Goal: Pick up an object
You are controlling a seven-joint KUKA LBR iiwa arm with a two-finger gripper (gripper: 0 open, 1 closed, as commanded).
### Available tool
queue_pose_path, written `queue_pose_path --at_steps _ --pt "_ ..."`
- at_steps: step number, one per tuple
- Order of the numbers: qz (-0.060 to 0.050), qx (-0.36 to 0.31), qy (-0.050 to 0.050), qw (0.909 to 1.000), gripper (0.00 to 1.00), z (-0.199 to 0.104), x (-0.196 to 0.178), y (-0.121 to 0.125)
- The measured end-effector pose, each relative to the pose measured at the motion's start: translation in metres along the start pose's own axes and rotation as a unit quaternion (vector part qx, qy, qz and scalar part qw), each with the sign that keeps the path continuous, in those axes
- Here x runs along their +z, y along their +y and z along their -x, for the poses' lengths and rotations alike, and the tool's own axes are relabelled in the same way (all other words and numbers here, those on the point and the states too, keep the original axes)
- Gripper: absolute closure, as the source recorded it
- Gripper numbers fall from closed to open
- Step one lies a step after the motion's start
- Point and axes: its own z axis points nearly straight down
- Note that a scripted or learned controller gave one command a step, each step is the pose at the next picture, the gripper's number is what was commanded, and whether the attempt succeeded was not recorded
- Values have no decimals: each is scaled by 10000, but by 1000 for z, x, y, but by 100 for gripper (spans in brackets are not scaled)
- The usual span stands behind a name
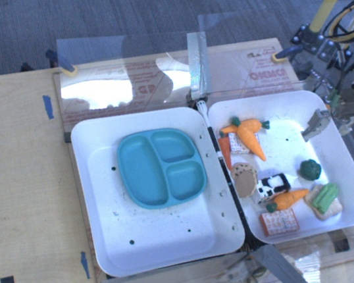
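Observation:
The right bin (350, 163) holds several toy foods. An orange carrot (249, 134) lies at the far left, beside a small red and white packet (234, 143). A brown cookie (244, 179) and a black and white cow (274, 185) sit in the middle. A green broccoli (310, 168) rests right of the cow. Another carrot (289, 199), a green and tan sandwich (324, 200) and a red box (280, 222) lie near the front. My gripper (316, 124) hangs over the bin's right edge, above and right of the broccoli, with nothing seen in it.
The left bin (100, 203) carries a blue divided plate (162, 167). A metal divider (197, 67) stands behind the seam between the bins. Cables and arm hardware (332, 46) crowd the far right. Bare wooden bench (19, 196) lies to the left.

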Motion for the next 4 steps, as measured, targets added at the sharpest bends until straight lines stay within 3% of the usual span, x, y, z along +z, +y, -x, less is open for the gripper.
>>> queue_pose_path --at_steps 1,2,3,4 --pt "156 -189 -36 9997 0 -43 123 115" --pt "108 -466 -31 9988 0 -79 137 77" --pt "-112 554 32 9984 0 -77 144 116" --pt "-111 555 30 9984 0 -77 144 116"
